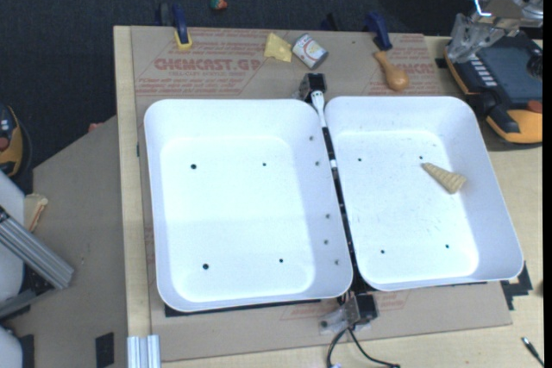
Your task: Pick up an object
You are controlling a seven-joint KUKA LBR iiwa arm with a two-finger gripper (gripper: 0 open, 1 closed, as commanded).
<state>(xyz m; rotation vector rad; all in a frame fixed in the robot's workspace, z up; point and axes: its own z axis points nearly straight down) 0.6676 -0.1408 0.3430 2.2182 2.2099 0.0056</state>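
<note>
A: Where is the arm?

B: At the upper right of the frame, off past the bins. The jaws (483, 17) hang there over the dark gear beside the table, with metal parts around them.

A: Open or closed?

B: I cannot tell. They are small and cluttered at that corner, and nothing shows between them.

A: What is there to pick up?

B: 1 tan cone (444, 177) lies in the right bin (483, 246), toward its upper right part, on its side with the narrow tip pointing to the upper left. It is well apart from the jaws.

A: And the left bin (159, 185)?

B: White floor with 4 small dark dots. The 2 bins sit side by side, rims touching along the middle of the frame, where a black strip (332, 177) runs between them.

A: Anything on the table beyond the bins?

B: Along the top edge of the brown board (224, 63), a yellow wedge (277, 47) lies just beside a small white box (310, 51). Farther right is a wooden-looking piece with a round end (392, 71). A blue clamp (180, 23) grips the board at the upper left and another blue clamp (377, 28) at the upper right. A small coloured ball (219, 3) rests on the dark floor above the board.
</note>
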